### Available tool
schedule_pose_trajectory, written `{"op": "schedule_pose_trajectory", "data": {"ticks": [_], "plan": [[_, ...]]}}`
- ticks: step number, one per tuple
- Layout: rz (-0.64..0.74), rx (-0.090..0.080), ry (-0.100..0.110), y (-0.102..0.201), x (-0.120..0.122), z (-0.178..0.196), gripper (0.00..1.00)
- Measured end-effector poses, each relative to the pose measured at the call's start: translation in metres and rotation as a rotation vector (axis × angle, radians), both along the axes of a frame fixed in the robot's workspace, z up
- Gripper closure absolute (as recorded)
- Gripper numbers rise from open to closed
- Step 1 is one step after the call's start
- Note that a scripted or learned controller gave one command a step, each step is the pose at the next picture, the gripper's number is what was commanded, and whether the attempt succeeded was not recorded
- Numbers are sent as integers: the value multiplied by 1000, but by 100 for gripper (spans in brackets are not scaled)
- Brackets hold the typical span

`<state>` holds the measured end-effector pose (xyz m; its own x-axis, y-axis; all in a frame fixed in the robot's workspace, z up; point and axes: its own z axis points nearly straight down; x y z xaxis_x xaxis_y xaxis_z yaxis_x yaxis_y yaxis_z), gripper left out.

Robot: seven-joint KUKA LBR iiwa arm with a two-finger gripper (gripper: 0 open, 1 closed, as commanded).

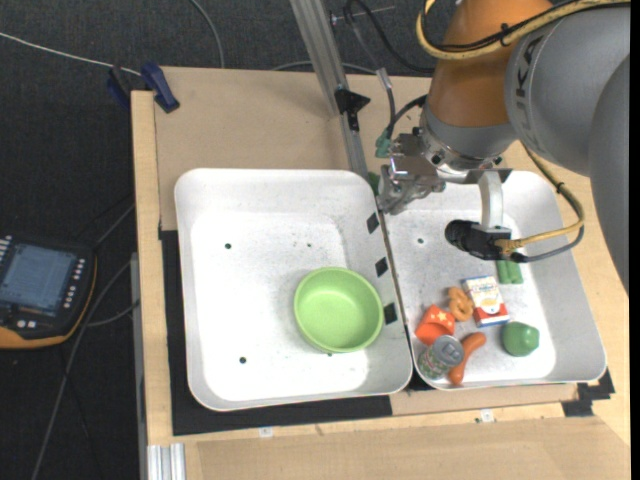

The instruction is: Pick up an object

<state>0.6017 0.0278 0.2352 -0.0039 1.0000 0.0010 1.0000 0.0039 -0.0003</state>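
Camera view: your grey two-finger gripper (400, 190) hovers over the divider between the shallow white bins (262, 189), up and left of the small white carton with orange print (486, 300); its fingers look empty, though open or shut I cannot tell. Approach step, I'd judge. Beside that carton lie an orange pepper-like toy (436, 321) and a green round toy (520, 339), with a lime-green plastic bowl (338, 309) left of it, so your next move needs travel toward the carton and a descent.

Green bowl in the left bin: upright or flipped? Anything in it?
Upright and empty. The green bowl sits in the left bin with its opening facing up; its plain green inside shows, with nothing in it.
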Motion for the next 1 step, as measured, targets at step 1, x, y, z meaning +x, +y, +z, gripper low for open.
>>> {"op": "schedule_pose_trajectory", "data": {"ticks": [1], "plan": [[1, 1, -1, 54, -22, 7, 100]]}}
